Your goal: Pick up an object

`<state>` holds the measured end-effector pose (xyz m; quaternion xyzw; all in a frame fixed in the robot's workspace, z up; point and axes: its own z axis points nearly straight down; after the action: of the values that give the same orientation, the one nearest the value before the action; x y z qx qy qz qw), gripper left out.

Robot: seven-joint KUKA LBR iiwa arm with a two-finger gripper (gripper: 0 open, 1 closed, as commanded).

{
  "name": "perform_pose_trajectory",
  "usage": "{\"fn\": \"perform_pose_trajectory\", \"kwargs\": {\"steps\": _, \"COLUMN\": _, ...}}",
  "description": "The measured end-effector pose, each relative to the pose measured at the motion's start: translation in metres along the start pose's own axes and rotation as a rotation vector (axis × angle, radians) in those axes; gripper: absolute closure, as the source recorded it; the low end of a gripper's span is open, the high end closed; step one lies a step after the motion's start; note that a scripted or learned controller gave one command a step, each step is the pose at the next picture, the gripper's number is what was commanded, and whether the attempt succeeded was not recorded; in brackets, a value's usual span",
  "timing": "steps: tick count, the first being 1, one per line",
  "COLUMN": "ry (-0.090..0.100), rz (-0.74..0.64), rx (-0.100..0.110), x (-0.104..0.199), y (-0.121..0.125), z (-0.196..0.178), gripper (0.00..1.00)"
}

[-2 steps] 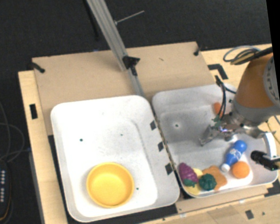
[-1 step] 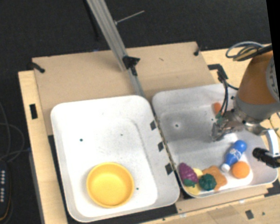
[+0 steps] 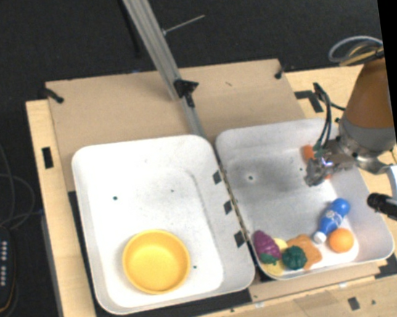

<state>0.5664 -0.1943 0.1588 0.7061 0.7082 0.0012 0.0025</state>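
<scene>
Over the right-hand shallow white bin (image 3: pixel 257 155), the grey arm's end effector (image 3: pixel 316 170) hangs above the bin's bare floor near its right side; whether it is released or clenched cannot be told. Along that bin's near edge lie a purple toy (image 3: pixel 264 245), a dark green piece (image 3: pixel 294 257), a blue-capped white bottle (image 3: pixel 330 218) and an orange ball (image 3: pixel 340 241). A round yellow bowl (image 3: pixel 156 260) sits in the left white bin (image 3: pixel 141 169) on the tabletop (image 3: pixel 104 112).

The gripper (image 3: pixel 318 172) hovers over the right bin (image 3: pixel 271 153) above a blue bottle (image 3: pixel 332 217); a yellow bowl (image 3: pixel 156 260) sits in the left bin (image 3: pixel 149 170).
</scene>
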Motion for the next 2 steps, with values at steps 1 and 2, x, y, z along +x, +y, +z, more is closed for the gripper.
{"fn": "perform_pose_trajectory", "kwargs": {"steps": 1, "ry": -0.001, "rz": 0.000, "rx": -0.003, "x": -0.002, "y": -0.006, "z": -0.060, "gripper": 1.00}}
{"fn": "perform_pose_trajectory", "kwargs": {"steps": 2, "ry": -0.002, "rz": -0.001, "rx": -0.002, "x": -0.010, "y": -0.010, "z": -0.109, "gripper": 1.00}}
